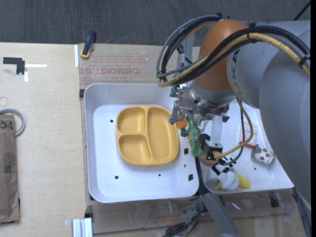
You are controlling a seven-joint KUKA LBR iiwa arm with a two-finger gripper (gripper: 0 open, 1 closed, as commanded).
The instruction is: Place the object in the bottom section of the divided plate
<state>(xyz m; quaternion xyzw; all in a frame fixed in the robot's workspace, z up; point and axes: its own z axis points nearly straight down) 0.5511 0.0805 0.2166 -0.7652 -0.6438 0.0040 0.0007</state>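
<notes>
A yellow divided plate (pixel 147 135) lies in the left white bin (pixel 101 181), with two small sections on its left and one long section on its right. My gripper (pixel 181 116) hangs just off the plate's right rim, above the wall between the two bins. It is shut on a toy carrot (pixel 191 135). The carrot's orange end sits at the fingers and its green leaves trail down toward the bin divider. The arm's orange band and grey body hide much of the right bin.
In the right bin (pixel 276 181) lie a white and yellow soft item (pixel 231 181) and a small white and red object (pixel 261 155). Black cables loop around the wrist. Cardboard (pixel 116 65) lies behind the bins, and a brown bag (pixel 7 167) sits at the far left.
</notes>
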